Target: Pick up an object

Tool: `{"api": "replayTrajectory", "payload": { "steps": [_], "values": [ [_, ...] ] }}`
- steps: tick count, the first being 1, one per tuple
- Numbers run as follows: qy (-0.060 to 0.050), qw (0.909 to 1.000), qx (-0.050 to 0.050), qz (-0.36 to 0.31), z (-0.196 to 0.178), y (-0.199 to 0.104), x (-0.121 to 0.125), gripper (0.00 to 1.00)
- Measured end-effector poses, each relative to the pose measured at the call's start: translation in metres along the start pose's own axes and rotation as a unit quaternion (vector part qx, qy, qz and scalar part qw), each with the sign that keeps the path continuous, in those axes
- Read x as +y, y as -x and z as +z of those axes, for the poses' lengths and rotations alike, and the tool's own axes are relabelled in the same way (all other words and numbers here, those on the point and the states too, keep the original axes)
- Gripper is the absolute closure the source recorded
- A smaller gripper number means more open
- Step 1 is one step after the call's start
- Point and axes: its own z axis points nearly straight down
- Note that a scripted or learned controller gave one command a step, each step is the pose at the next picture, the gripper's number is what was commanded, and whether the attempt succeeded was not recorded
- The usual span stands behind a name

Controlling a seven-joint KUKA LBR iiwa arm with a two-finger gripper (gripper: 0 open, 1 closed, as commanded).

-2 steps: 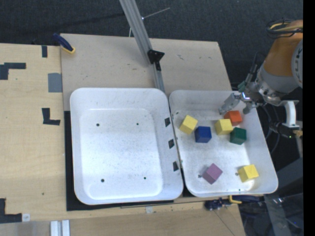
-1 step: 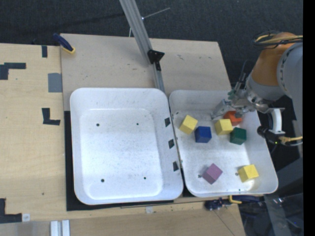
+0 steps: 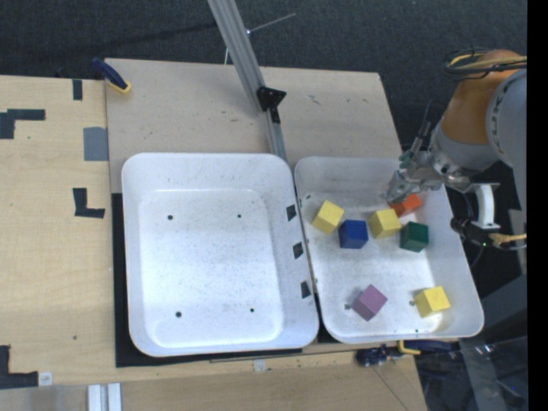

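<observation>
I see the claw (image 3: 402,187) low over the far right part of the right bin (image 3: 342,175), its metal tip right at an orange block (image 3: 408,202). Whether it is released or clenched I cannot tell; the tip is too small and blurred to read, and I cannot say that it grips the block.

The orange block lies just beside a yellow cube (image 3: 384,223) and near a dark green cube (image 3: 413,236). Further left sit a blue cube (image 3: 353,234) and another yellow cube (image 3: 327,217). Toward the near edge lie a purple cube (image 3: 370,301) and a third yellow cube (image 3: 431,300).

Both bins are shallow, smooth white plastic with rounded corners; the left bin (image 3: 137,178) is speckled with dark flecks. The bench (image 3: 188,101) is pale wood.
</observation>
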Motion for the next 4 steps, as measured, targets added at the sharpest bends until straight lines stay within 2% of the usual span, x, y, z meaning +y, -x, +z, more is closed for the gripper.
{"api": "replayTrajectory", "payload": {
  "steps": [1, 3, 4],
  "values": [
    [-0.001, 1.0, 0.002, 0.002, -0.043, 0.0, -0.001, 1.0],
    [0.0, 1.0, 0.001, 0.001, -0.151, 0.008, 0.002, 1.0],
    [-0.003, 1.0, 0.002, -0.001, -0.138, -0.038, 0.012, 1.0]
  ]
}}
